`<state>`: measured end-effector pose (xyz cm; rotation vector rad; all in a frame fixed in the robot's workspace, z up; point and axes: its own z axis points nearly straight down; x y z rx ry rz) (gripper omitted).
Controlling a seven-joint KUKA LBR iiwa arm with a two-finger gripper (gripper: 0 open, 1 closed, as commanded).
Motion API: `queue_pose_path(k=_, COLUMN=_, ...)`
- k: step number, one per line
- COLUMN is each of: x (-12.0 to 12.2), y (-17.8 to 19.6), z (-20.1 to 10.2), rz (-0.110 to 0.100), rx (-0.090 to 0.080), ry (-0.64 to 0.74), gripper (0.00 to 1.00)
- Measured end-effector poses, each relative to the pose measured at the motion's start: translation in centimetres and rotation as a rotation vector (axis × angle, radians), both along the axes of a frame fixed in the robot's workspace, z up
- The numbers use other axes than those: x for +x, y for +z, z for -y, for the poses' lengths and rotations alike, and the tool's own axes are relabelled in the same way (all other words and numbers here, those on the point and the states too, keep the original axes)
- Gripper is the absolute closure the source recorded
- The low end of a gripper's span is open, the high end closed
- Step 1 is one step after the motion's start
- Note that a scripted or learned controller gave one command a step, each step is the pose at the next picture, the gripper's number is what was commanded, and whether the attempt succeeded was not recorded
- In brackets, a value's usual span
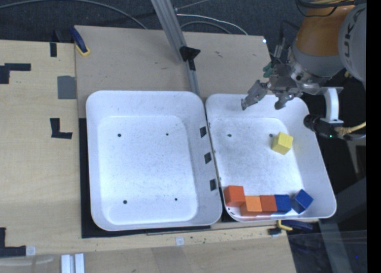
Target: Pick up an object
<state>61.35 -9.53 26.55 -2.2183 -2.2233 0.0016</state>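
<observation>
The claw point(264, 99) hovers open and holding nothing over the far rim of the right bin point(318, 168). The yellow cube point(282, 143) sits near it, untouched; 4 other blocks point(266, 201) line the near wall. Nothing is picked yet.

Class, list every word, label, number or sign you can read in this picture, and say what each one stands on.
"UK": partial grey lettering on the arm's housing, cut off at the picture's edge.
Black tape marks on the bench: shapes, not text.
Nothing readable on the bins, the blocks or the tool.
</observation>
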Motion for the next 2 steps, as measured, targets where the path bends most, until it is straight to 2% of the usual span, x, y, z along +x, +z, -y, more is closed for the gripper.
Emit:
queue_pose_path(k=1, x=-2.5, y=-6.9, z=8.9, rz=-0.008, rx=-0.003, ry=-0.009, gripper=0.00)
queue_pose_path(k=2, x=-4.8, y=-15.4, z=10.8, rz=0.003, rx=0.000, ry=0.000, gripper=0.00)
